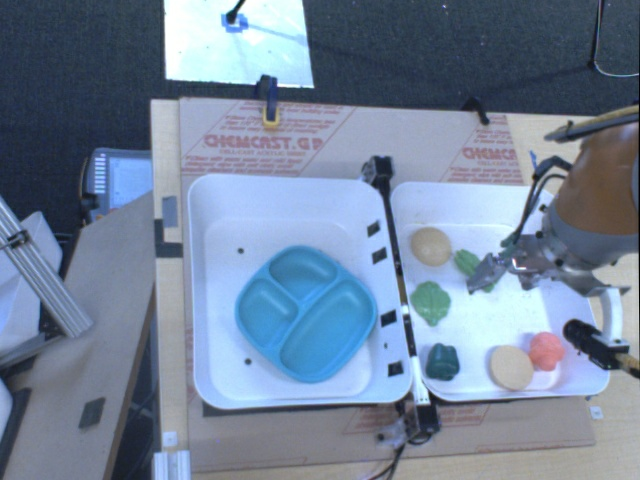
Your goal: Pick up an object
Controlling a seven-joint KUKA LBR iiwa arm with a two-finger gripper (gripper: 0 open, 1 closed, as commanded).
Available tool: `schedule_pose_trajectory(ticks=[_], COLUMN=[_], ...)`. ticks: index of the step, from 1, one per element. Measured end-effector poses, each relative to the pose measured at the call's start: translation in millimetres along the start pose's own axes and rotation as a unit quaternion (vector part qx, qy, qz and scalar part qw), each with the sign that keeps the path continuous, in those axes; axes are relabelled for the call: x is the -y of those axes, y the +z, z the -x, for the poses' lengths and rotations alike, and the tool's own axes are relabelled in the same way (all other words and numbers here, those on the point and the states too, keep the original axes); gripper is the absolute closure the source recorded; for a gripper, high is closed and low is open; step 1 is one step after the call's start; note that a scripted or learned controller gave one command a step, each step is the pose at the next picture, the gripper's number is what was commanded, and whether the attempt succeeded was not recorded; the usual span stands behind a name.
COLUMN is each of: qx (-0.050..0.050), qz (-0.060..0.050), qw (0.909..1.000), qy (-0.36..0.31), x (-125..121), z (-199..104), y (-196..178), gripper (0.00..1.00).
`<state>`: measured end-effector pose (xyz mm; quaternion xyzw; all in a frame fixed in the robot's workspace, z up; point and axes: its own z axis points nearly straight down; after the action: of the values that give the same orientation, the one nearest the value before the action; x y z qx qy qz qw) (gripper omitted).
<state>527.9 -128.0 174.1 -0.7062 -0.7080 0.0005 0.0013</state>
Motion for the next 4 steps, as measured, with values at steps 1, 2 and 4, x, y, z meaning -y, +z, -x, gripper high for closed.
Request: schedule_pose_trajectory(ticks=[1, 2, 4], qx=[0.000, 0.000, 0.001], qz=[0.000, 0.002, 0.004], qw=[1.0000, 1.0000, 1.0000], qy=[0.001, 0.001, -0.001], x=[0, -1, 3], z=[-9, -9, -17], y=[58, 90, 25], gripper=[0.00, 0.00, 1.00])
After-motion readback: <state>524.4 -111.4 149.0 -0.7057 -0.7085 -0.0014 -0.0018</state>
